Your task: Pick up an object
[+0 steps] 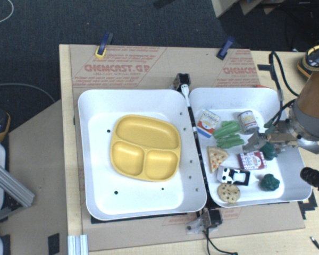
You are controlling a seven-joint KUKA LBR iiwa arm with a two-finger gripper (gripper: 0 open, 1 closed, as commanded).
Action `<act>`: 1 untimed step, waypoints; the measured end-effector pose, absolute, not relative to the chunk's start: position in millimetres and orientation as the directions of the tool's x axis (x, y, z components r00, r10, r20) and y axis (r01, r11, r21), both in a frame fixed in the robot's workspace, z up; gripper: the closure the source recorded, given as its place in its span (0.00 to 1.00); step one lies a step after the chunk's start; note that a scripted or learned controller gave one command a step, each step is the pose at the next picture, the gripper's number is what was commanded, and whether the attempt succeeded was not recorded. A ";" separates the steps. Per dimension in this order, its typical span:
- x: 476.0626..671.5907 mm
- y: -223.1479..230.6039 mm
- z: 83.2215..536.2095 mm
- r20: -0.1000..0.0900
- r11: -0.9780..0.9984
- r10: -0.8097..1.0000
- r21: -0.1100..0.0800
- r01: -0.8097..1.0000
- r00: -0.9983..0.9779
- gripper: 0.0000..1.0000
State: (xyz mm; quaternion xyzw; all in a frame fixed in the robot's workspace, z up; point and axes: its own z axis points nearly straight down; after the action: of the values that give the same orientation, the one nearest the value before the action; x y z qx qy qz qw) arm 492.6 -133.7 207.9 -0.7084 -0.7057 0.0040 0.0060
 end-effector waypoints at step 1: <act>495.5 -133.6 214.1 0.000 0.000 1.000 -0.001 1.000 0.000 0.00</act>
State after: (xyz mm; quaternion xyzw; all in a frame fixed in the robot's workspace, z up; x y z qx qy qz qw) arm 495.5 -133.6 214.1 -0.7072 -0.7070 0.0001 0.0004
